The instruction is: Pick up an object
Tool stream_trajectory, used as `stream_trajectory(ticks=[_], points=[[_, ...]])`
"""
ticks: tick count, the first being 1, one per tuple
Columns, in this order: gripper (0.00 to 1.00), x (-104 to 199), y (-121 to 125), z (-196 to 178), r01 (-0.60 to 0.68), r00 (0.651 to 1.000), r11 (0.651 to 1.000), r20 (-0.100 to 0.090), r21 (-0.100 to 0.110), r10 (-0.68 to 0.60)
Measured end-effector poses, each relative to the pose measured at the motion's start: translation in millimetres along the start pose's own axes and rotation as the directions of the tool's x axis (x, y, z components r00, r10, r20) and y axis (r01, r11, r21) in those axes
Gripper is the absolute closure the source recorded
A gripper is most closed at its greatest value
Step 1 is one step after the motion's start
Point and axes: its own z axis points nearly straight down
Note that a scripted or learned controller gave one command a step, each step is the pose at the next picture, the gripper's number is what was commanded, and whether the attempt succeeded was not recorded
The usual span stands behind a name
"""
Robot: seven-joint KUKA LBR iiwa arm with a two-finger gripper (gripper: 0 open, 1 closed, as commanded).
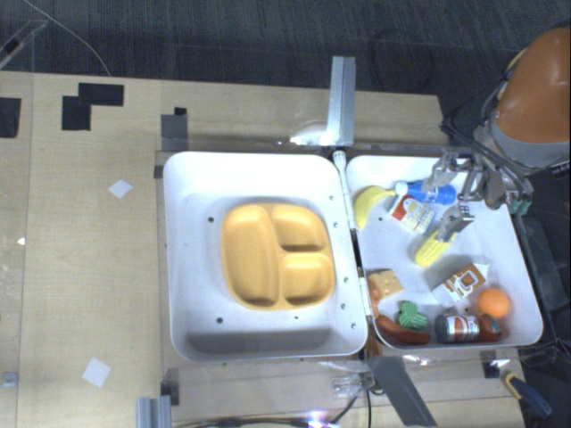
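**A:** What sits in the two bins?

**B:** The left shallow white bin (192, 266) holds a yellow plastic tray with three compartments (277, 255), lying flat near the middle. The right shallow white bin (528, 279) is crowded with toy food. A round yellow lemon-like piece (370, 203) lies at its upper left, beside a white bottle with a blue cap and a red label (416, 203). Below that, a yellow corn cob (432, 249) lies tilted.

**A:** And along the near edge?

**B:** A tan bread-like piece (384, 285), a small green knobbly vegetable (411, 314) lying against a red sausage-shaped piece (401, 332), then a dark can with a red label (461, 328) on its side. An orange round fruit (493, 303) sits just right of the can, and a small white and brown carton (463, 282) lies above it.

**A:** Where is the arm?

**B:** It reaches in from the right, its orange band (535, 87) at the upper right corner. The metal two-finger gripper (455, 214) hangs over the upper part of the right bin, just beside the bottle's blue cap and above the upper end of the corn cob.

**A:** Is it gripping anything?

**B:** I cannot tell; the view is too cluttered there to say whether it is open or closed, or whether it touches either piece.
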Motion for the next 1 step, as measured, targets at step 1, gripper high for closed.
stream_trajectory(ticks=[1], points=[[0.0, 33.9, 4.1, 101.2, -0.316, 0.949, 0.949, -0.006, 0.001, 0.316]])
